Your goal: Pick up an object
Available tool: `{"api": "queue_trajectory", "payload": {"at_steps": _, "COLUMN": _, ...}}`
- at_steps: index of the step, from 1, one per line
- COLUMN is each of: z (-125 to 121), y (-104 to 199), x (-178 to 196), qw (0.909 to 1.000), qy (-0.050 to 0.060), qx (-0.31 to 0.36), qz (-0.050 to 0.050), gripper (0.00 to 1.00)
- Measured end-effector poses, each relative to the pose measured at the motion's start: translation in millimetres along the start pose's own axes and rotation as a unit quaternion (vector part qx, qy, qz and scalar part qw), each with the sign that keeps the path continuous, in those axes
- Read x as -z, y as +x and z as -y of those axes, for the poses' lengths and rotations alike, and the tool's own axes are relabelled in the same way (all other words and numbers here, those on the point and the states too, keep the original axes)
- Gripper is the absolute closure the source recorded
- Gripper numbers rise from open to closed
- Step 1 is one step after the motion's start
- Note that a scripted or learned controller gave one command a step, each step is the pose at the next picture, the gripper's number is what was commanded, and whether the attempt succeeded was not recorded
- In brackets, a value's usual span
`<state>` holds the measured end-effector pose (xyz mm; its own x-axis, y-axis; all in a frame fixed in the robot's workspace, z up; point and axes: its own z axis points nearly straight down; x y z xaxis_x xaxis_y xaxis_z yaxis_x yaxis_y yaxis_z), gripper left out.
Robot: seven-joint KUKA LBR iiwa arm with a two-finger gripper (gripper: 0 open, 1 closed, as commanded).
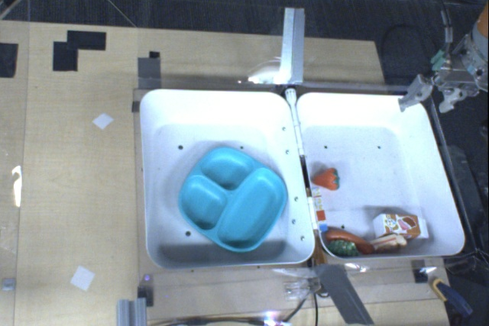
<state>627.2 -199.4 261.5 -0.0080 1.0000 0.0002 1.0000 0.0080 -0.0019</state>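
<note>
Nothing picked yet: grey two-finger gripper point(447, 84) parked by right white bin point(428, 135) corner, jaws can't tell. Small orange toy point(326, 179) untouched.

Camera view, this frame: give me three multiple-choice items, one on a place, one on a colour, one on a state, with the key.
1. Where does the divided plate lie?
A. in the left bin
B. in the right bin
C. on the bench outside the bins

2. What colour is that plate?
A. red
B. blue
C. yellow

3. Where is the hand now?
A. down in the left bin
B. pressed onto the carton
C. at the right bin's far right corner, apart from the items

Key: 1 A, the plate sits within the left bin. 2 B, it is plainly blue. 3 C, the hand is by the right bin corner, far from the small carton and strawberry-like toy.
</note>
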Motion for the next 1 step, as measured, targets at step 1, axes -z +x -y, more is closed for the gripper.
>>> {"api": "queue_trajectory", "payload": {"at_steps": 1, "z": 7.0, "y": 1.7, "x": -6.8, "qw": 1.0000, "qy": 0.000, "qx": 0.006, "qz": 0.001, "gripper": 0.00}}
